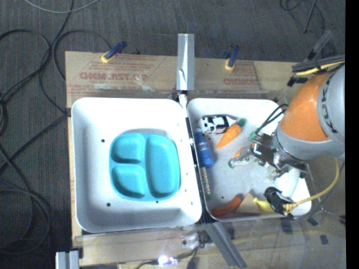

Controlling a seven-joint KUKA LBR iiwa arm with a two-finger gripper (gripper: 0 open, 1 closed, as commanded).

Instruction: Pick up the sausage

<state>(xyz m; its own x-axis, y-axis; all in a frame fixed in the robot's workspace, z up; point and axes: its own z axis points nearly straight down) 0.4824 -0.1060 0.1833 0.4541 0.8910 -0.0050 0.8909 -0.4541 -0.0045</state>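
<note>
The gripper [242,160] hovers mid right bin [269,106], grip unclear, since the sausage [227,206] lies at its bottom edge.

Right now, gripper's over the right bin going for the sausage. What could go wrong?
1. The gripper sits mid-bin, while the sausage lies against the near wall of the right bin, so fingers may hit the rim.
2. The carrot is closer and similar in colour; a wrong pick is plausible.
</note>
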